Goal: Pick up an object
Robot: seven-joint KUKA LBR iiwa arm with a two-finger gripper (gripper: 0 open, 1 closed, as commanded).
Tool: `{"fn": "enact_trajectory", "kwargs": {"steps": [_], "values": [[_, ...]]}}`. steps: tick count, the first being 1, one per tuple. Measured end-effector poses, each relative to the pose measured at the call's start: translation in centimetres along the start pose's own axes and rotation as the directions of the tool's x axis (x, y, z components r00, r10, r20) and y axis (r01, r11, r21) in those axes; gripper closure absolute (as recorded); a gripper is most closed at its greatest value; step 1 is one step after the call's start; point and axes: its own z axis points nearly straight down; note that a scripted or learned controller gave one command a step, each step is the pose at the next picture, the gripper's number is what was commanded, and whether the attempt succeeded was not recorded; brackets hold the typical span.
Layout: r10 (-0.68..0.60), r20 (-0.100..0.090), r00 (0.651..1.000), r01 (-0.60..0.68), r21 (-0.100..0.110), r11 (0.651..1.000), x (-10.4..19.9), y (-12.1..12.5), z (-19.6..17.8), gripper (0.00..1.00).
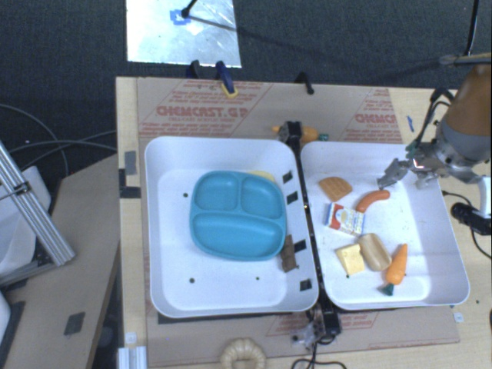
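The hand [400,174] hovers over the upper right part of the right bin [442,244], its metal fingers pointing left and down; nothing sits between them, though whether they are spread or closed cannot be told from this angle. The grey arm [470,121] rises behind it, with its orange band above the wrist.

Taking the right bin as the landmark: just below and left of the hand, on the bin floor, lies a smooth reddish-orange toy sausage [373,200], curved and apart from the fingertips. Toward the bin's upper left is a rounded tan cookie-like piece [335,187]. Near the middle lies a small white carton [345,220] with red and blue printing too small to read. Below it sit a pale yellow cheese-like block [350,259], a beige bread-roll shape [374,250] touching its right edge, and a glossy orange toy carrot [396,265] with a green tip, beside the roll.

Left of the right bin, and joined to it by a row of black clips, stands the left bin [173,283], shallow white plastic with rounded corners. It holds a teal divided plate [237,214] with three compartments, and a small brown object [288,255] at the plate's lower right edge.

Under both bins lies a brown cardboard sheet [201,106] on the bench, printed in red "CHEMCAST GP" beyond the left bin; similar red lettering beyond the right bin is partly hidden.
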Motion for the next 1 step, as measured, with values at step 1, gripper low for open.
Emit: {"fn": "enact_trajectory", "kwargs": {"steps": [1], "values": [[0.0, 0.0, 1.0, 0.0, -0.004, 1.0, 0.3, 0.37, 6.05, 0.0]]}}
